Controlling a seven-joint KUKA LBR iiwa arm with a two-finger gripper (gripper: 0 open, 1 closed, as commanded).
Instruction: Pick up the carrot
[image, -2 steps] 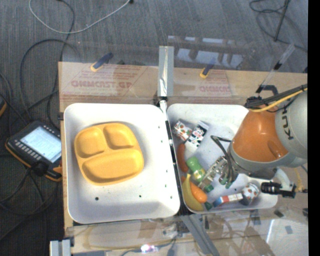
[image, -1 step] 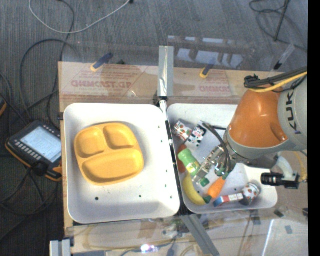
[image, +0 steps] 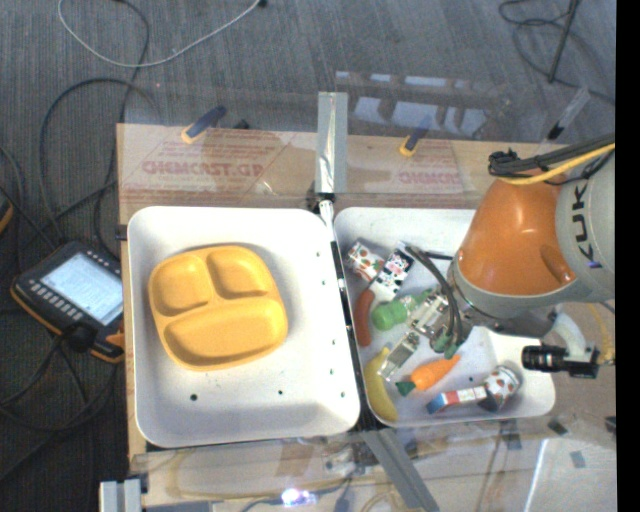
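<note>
1. The carrot (image: 432, 375) is seen lying in the right bin (image: 520, 405), toward its near side, with its long axis slanted: the green leafy end points near-left and the orange body runs far-right.
2. Just left of the carrot's green end a yellow banana (image: 379, 387) is seen curved along the bin's near-left wall, and to the near right a red, white and blue tube (image: 470, 398) lies almost parallel to the carrot.
3. Farther back, a green piece (image: 389, 314), a red sausage-shaped piece (image: 365, 303) and a small patterned box (image: 366, 263) are crowded by the bin's left wall, so little open room is left around the carrot except toward the near-right floor of the bin.
4. The gripper (image: 425, 325) is seen just beyond the carrot, above its far-left side; whether the jaws are wide or narrow cannot be told.
5. The arm (image: 520, 250) reaches in from the right, its orange band hanging over the bin's far-right part.
6. In the left bin (image: 150, 400) a yellow divided tray (image: 217, 305) is seen, well apart from the carrot.
</note>
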